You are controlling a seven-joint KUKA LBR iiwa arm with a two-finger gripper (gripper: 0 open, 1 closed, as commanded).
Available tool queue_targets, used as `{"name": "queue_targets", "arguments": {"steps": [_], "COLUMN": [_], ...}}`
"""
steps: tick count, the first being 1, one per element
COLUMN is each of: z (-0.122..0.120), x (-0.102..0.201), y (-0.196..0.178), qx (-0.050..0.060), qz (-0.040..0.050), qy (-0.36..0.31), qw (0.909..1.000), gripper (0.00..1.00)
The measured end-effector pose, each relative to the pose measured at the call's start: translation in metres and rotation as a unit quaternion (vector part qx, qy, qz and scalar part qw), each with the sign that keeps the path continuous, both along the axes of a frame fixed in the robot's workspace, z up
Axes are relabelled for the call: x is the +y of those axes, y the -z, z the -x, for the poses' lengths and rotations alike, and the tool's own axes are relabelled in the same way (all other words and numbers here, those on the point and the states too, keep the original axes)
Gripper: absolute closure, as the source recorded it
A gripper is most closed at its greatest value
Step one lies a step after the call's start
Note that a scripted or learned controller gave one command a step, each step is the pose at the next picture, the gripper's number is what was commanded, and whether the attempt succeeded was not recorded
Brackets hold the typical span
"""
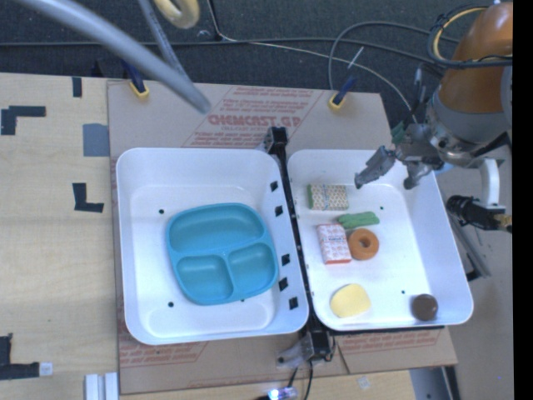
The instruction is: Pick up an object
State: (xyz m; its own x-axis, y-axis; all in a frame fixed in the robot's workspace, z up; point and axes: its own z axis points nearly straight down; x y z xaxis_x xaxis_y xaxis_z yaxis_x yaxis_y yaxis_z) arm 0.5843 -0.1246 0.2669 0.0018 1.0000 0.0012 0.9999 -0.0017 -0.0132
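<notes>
Camera view looks down on 2 white bins side by side on a cardboard sheet [250, 111]. All places below are given relative to the right bin [441, 248].

Above that bin's far right corner hangs the arm [475, 65], grey with an orange band. Its gripper [390, 172] sits over the far edge of the bin, its 2 fingers spread apart with nothing between them.

Inside the bin lie 6 small things. A patterned green and white block [327, 196] lies near the far left part, just below the gripper's left finger but apart from it. A green piece [359, 220] lies near the middle. Just nearer the camera, a red and white packet [333, 243] lies beside a small brown donut [364, 245], the 2 touching or almost so. A yellow lump [351, 301] lies at the near side, left of centre. A dark brown ball [425, 307] sits in the near right corner.

Left of the right bin, the left bin [137, 223] holds a blue divided tray [221, 252].
</notes>
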Motion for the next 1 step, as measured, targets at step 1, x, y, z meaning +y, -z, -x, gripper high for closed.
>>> {"name": "queue_targets", "arguments": {"steps": [1], "z": [-0.0020], "x": [0.0003], "y": [-0.0068], "qx": [-0.006], "qz": [0.0008], "qy": [-0.002], "qw": [1.0000], "gripper": [0.00]}}
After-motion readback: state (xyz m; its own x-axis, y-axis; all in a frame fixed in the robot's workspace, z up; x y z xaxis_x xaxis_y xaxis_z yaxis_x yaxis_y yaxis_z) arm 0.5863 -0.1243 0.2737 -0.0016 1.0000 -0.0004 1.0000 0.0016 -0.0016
